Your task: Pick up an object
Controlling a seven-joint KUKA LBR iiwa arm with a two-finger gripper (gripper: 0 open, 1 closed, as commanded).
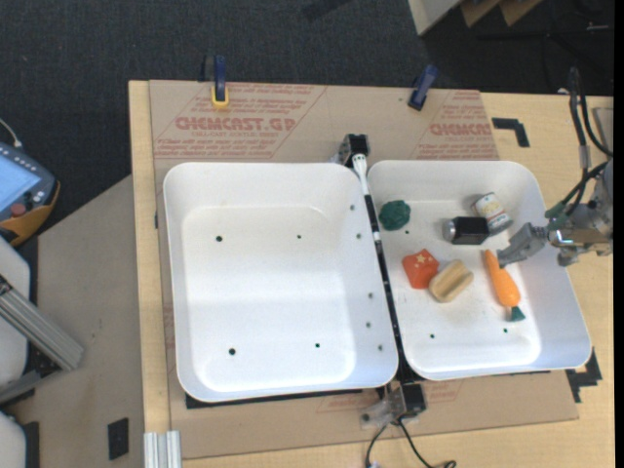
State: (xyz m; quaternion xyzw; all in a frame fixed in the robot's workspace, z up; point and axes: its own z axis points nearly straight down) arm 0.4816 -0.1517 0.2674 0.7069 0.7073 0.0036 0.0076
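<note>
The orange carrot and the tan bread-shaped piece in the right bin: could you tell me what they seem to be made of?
Carrot: probably moulded plastic, uniform bright orange with a green tip. Bread-shaped piece: perhaps plastic or foam, matte tan with rounded edges; too small to tell.

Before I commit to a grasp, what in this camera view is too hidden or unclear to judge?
- End effector: small and blurred by the right bin's rim; finger state unreadable.
- Grey arm: cut off by the frame's right edge.
- Small white and yellow cylinder: label too small to read.
- Black block: too dark to identify.
- Orange carrot-shaped toy: whether the end effector touches it is unclear.
</note>
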